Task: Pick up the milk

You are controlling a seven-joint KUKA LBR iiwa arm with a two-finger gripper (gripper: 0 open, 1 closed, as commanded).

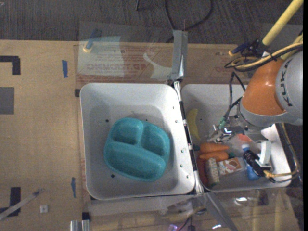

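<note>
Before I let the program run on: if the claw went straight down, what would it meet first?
Likely the carrots just below the claw in the right bin, though depth is unclear.

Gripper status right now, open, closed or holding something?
Gripper: cannot be told; it sits low in the right bin above the carrots.

**Soft, even light; mild blur and glare**

The scene is evenly lit from above, moderately bright, with no hard shadows. The left bin (91,143) shows gentle shading along its inner walls, and the teal divided plate (137,149) throws a faint shadow toward its lower edge. A clear plastic sheet (120,59) on the bench glints palely. Detail is soft throughout; small items in the right bin (204,97) smear together. The carpet at top reads dim and grainy.
</note>
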